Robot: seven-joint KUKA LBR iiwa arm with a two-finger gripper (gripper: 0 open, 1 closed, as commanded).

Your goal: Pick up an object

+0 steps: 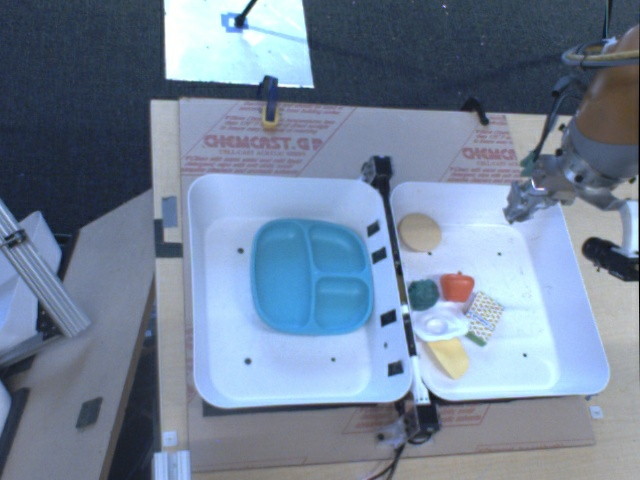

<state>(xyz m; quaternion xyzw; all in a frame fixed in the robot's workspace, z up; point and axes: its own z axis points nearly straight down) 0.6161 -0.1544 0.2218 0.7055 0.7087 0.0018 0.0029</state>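
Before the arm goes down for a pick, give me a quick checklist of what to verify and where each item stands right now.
1. Objects available in the right bin: ok. A tan round piece, a green piece, an orange-red piece, a patterned packet, a white piece and a yellow wedge lie there.
2. Gripper over a target: not ok. It sits at the bin's far right corner, apart from all of them.
3. Gripper free of any load: cannot tell.
4. Target spacing: not ok for the cluster, which is tightly packed; ok for the tan round piece, which lies alone.
5. Left bin: holds the blue divided tray.
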